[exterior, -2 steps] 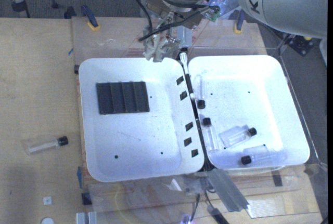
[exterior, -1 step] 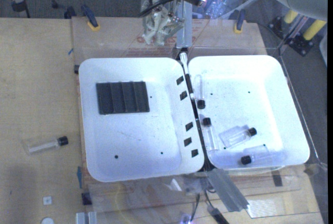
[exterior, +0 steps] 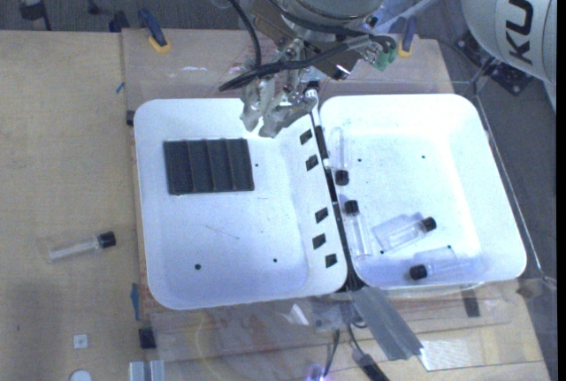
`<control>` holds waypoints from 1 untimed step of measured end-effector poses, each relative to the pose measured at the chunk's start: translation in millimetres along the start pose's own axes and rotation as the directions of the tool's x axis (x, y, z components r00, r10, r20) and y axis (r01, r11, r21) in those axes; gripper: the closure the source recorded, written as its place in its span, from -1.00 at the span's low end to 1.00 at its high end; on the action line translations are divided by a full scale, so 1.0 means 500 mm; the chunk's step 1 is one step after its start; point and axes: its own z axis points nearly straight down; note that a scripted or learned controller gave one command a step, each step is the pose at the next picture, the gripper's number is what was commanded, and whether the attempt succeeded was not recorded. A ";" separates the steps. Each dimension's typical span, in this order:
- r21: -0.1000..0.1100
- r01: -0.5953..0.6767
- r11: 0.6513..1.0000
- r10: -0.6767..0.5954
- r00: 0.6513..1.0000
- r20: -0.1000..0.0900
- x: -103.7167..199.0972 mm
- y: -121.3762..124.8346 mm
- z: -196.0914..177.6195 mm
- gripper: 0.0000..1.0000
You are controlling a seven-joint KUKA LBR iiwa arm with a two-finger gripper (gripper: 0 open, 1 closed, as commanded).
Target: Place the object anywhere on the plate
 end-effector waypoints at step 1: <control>-0.001 0.108 0.994 -0.108 0.994 -0.001 0.067 0.074 0.278 1.00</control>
